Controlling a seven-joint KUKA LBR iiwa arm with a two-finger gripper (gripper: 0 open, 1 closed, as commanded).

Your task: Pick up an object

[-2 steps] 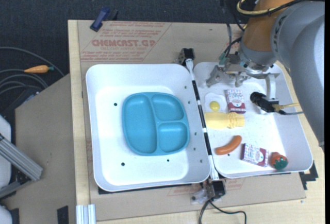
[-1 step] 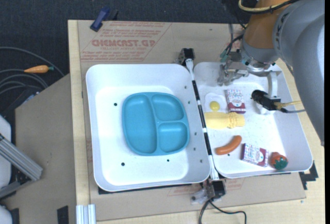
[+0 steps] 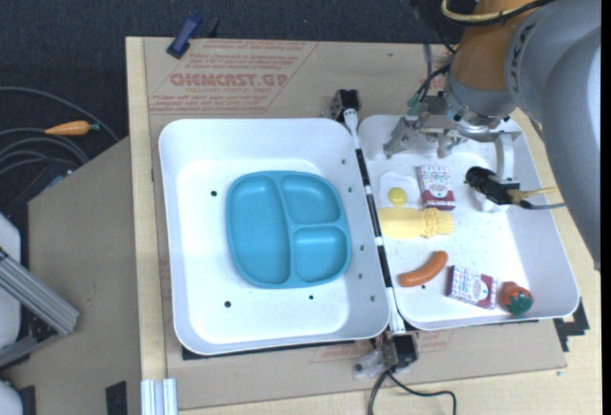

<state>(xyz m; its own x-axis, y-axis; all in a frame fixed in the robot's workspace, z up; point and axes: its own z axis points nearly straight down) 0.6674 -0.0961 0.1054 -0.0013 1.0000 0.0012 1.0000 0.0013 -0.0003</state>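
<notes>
Approach step, by my reading: gripper [image 3: 441, 134] hovers over the right bin [image 3: 549, 251], nothing held; whether it stands apart or together I cannot tell. Red-and-white packet [image 3: 435, 186] lies just below; next, descend onto it.

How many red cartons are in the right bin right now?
2: one red carton at the bin's middle, just above the corn; the other carton near the front edge, beside the tomato. The arm may hide more.

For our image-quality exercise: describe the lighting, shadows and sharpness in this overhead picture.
Camera view: even, soft lighting; the white bins look bright but keep detail; the blue tray casts hardly any shadow; the sausage and corn cob read fairly sharp, the large grey arm at right looks softer; the carpet stays dark.
</notes>
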